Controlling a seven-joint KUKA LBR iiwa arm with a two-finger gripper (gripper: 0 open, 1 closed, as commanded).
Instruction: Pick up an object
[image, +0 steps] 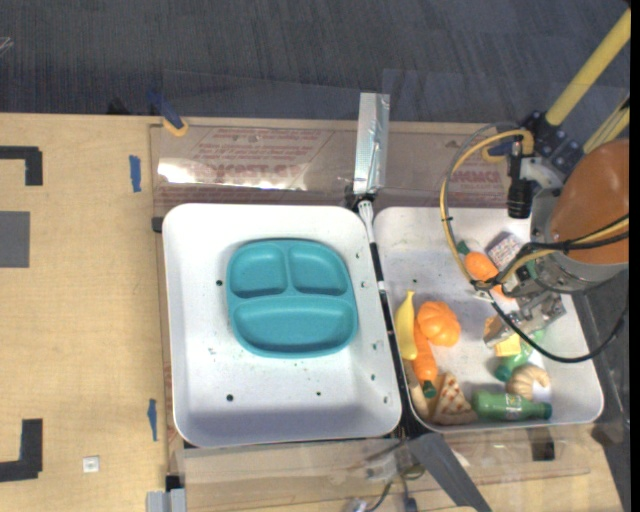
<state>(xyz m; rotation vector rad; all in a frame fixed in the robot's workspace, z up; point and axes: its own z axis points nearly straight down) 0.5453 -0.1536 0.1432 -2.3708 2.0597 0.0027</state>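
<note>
At the far left we see the tan bench top with black corner marks and strips of blue tape. Next comes the left white bin, and in its middle lies a teal divided plate, flat, with two small compartments toward the back and one long one toward the front. A silver taped strip stands behind the seam where the two bins meet. In the right white bin the toy foods gather along the left wall and the front: a yellow banana lies just beside the left wall, an orange pumpkin-like piece touches it, and a carrot runs toward the front below them. Near the front edge we see a waffle-patterned wedge, then a green bottle-shaped piece lying on its side, with a beige rounded piece and a small yellow and green block just behind it. Farther back a small orange object sits near the wrist cabling. The gripper reaches in from the right and hangs over the right half of this bin, just above the yellow and green block; whether it is spread or pressed together we cannot tell, and we see nothing pinched in it.
</note>
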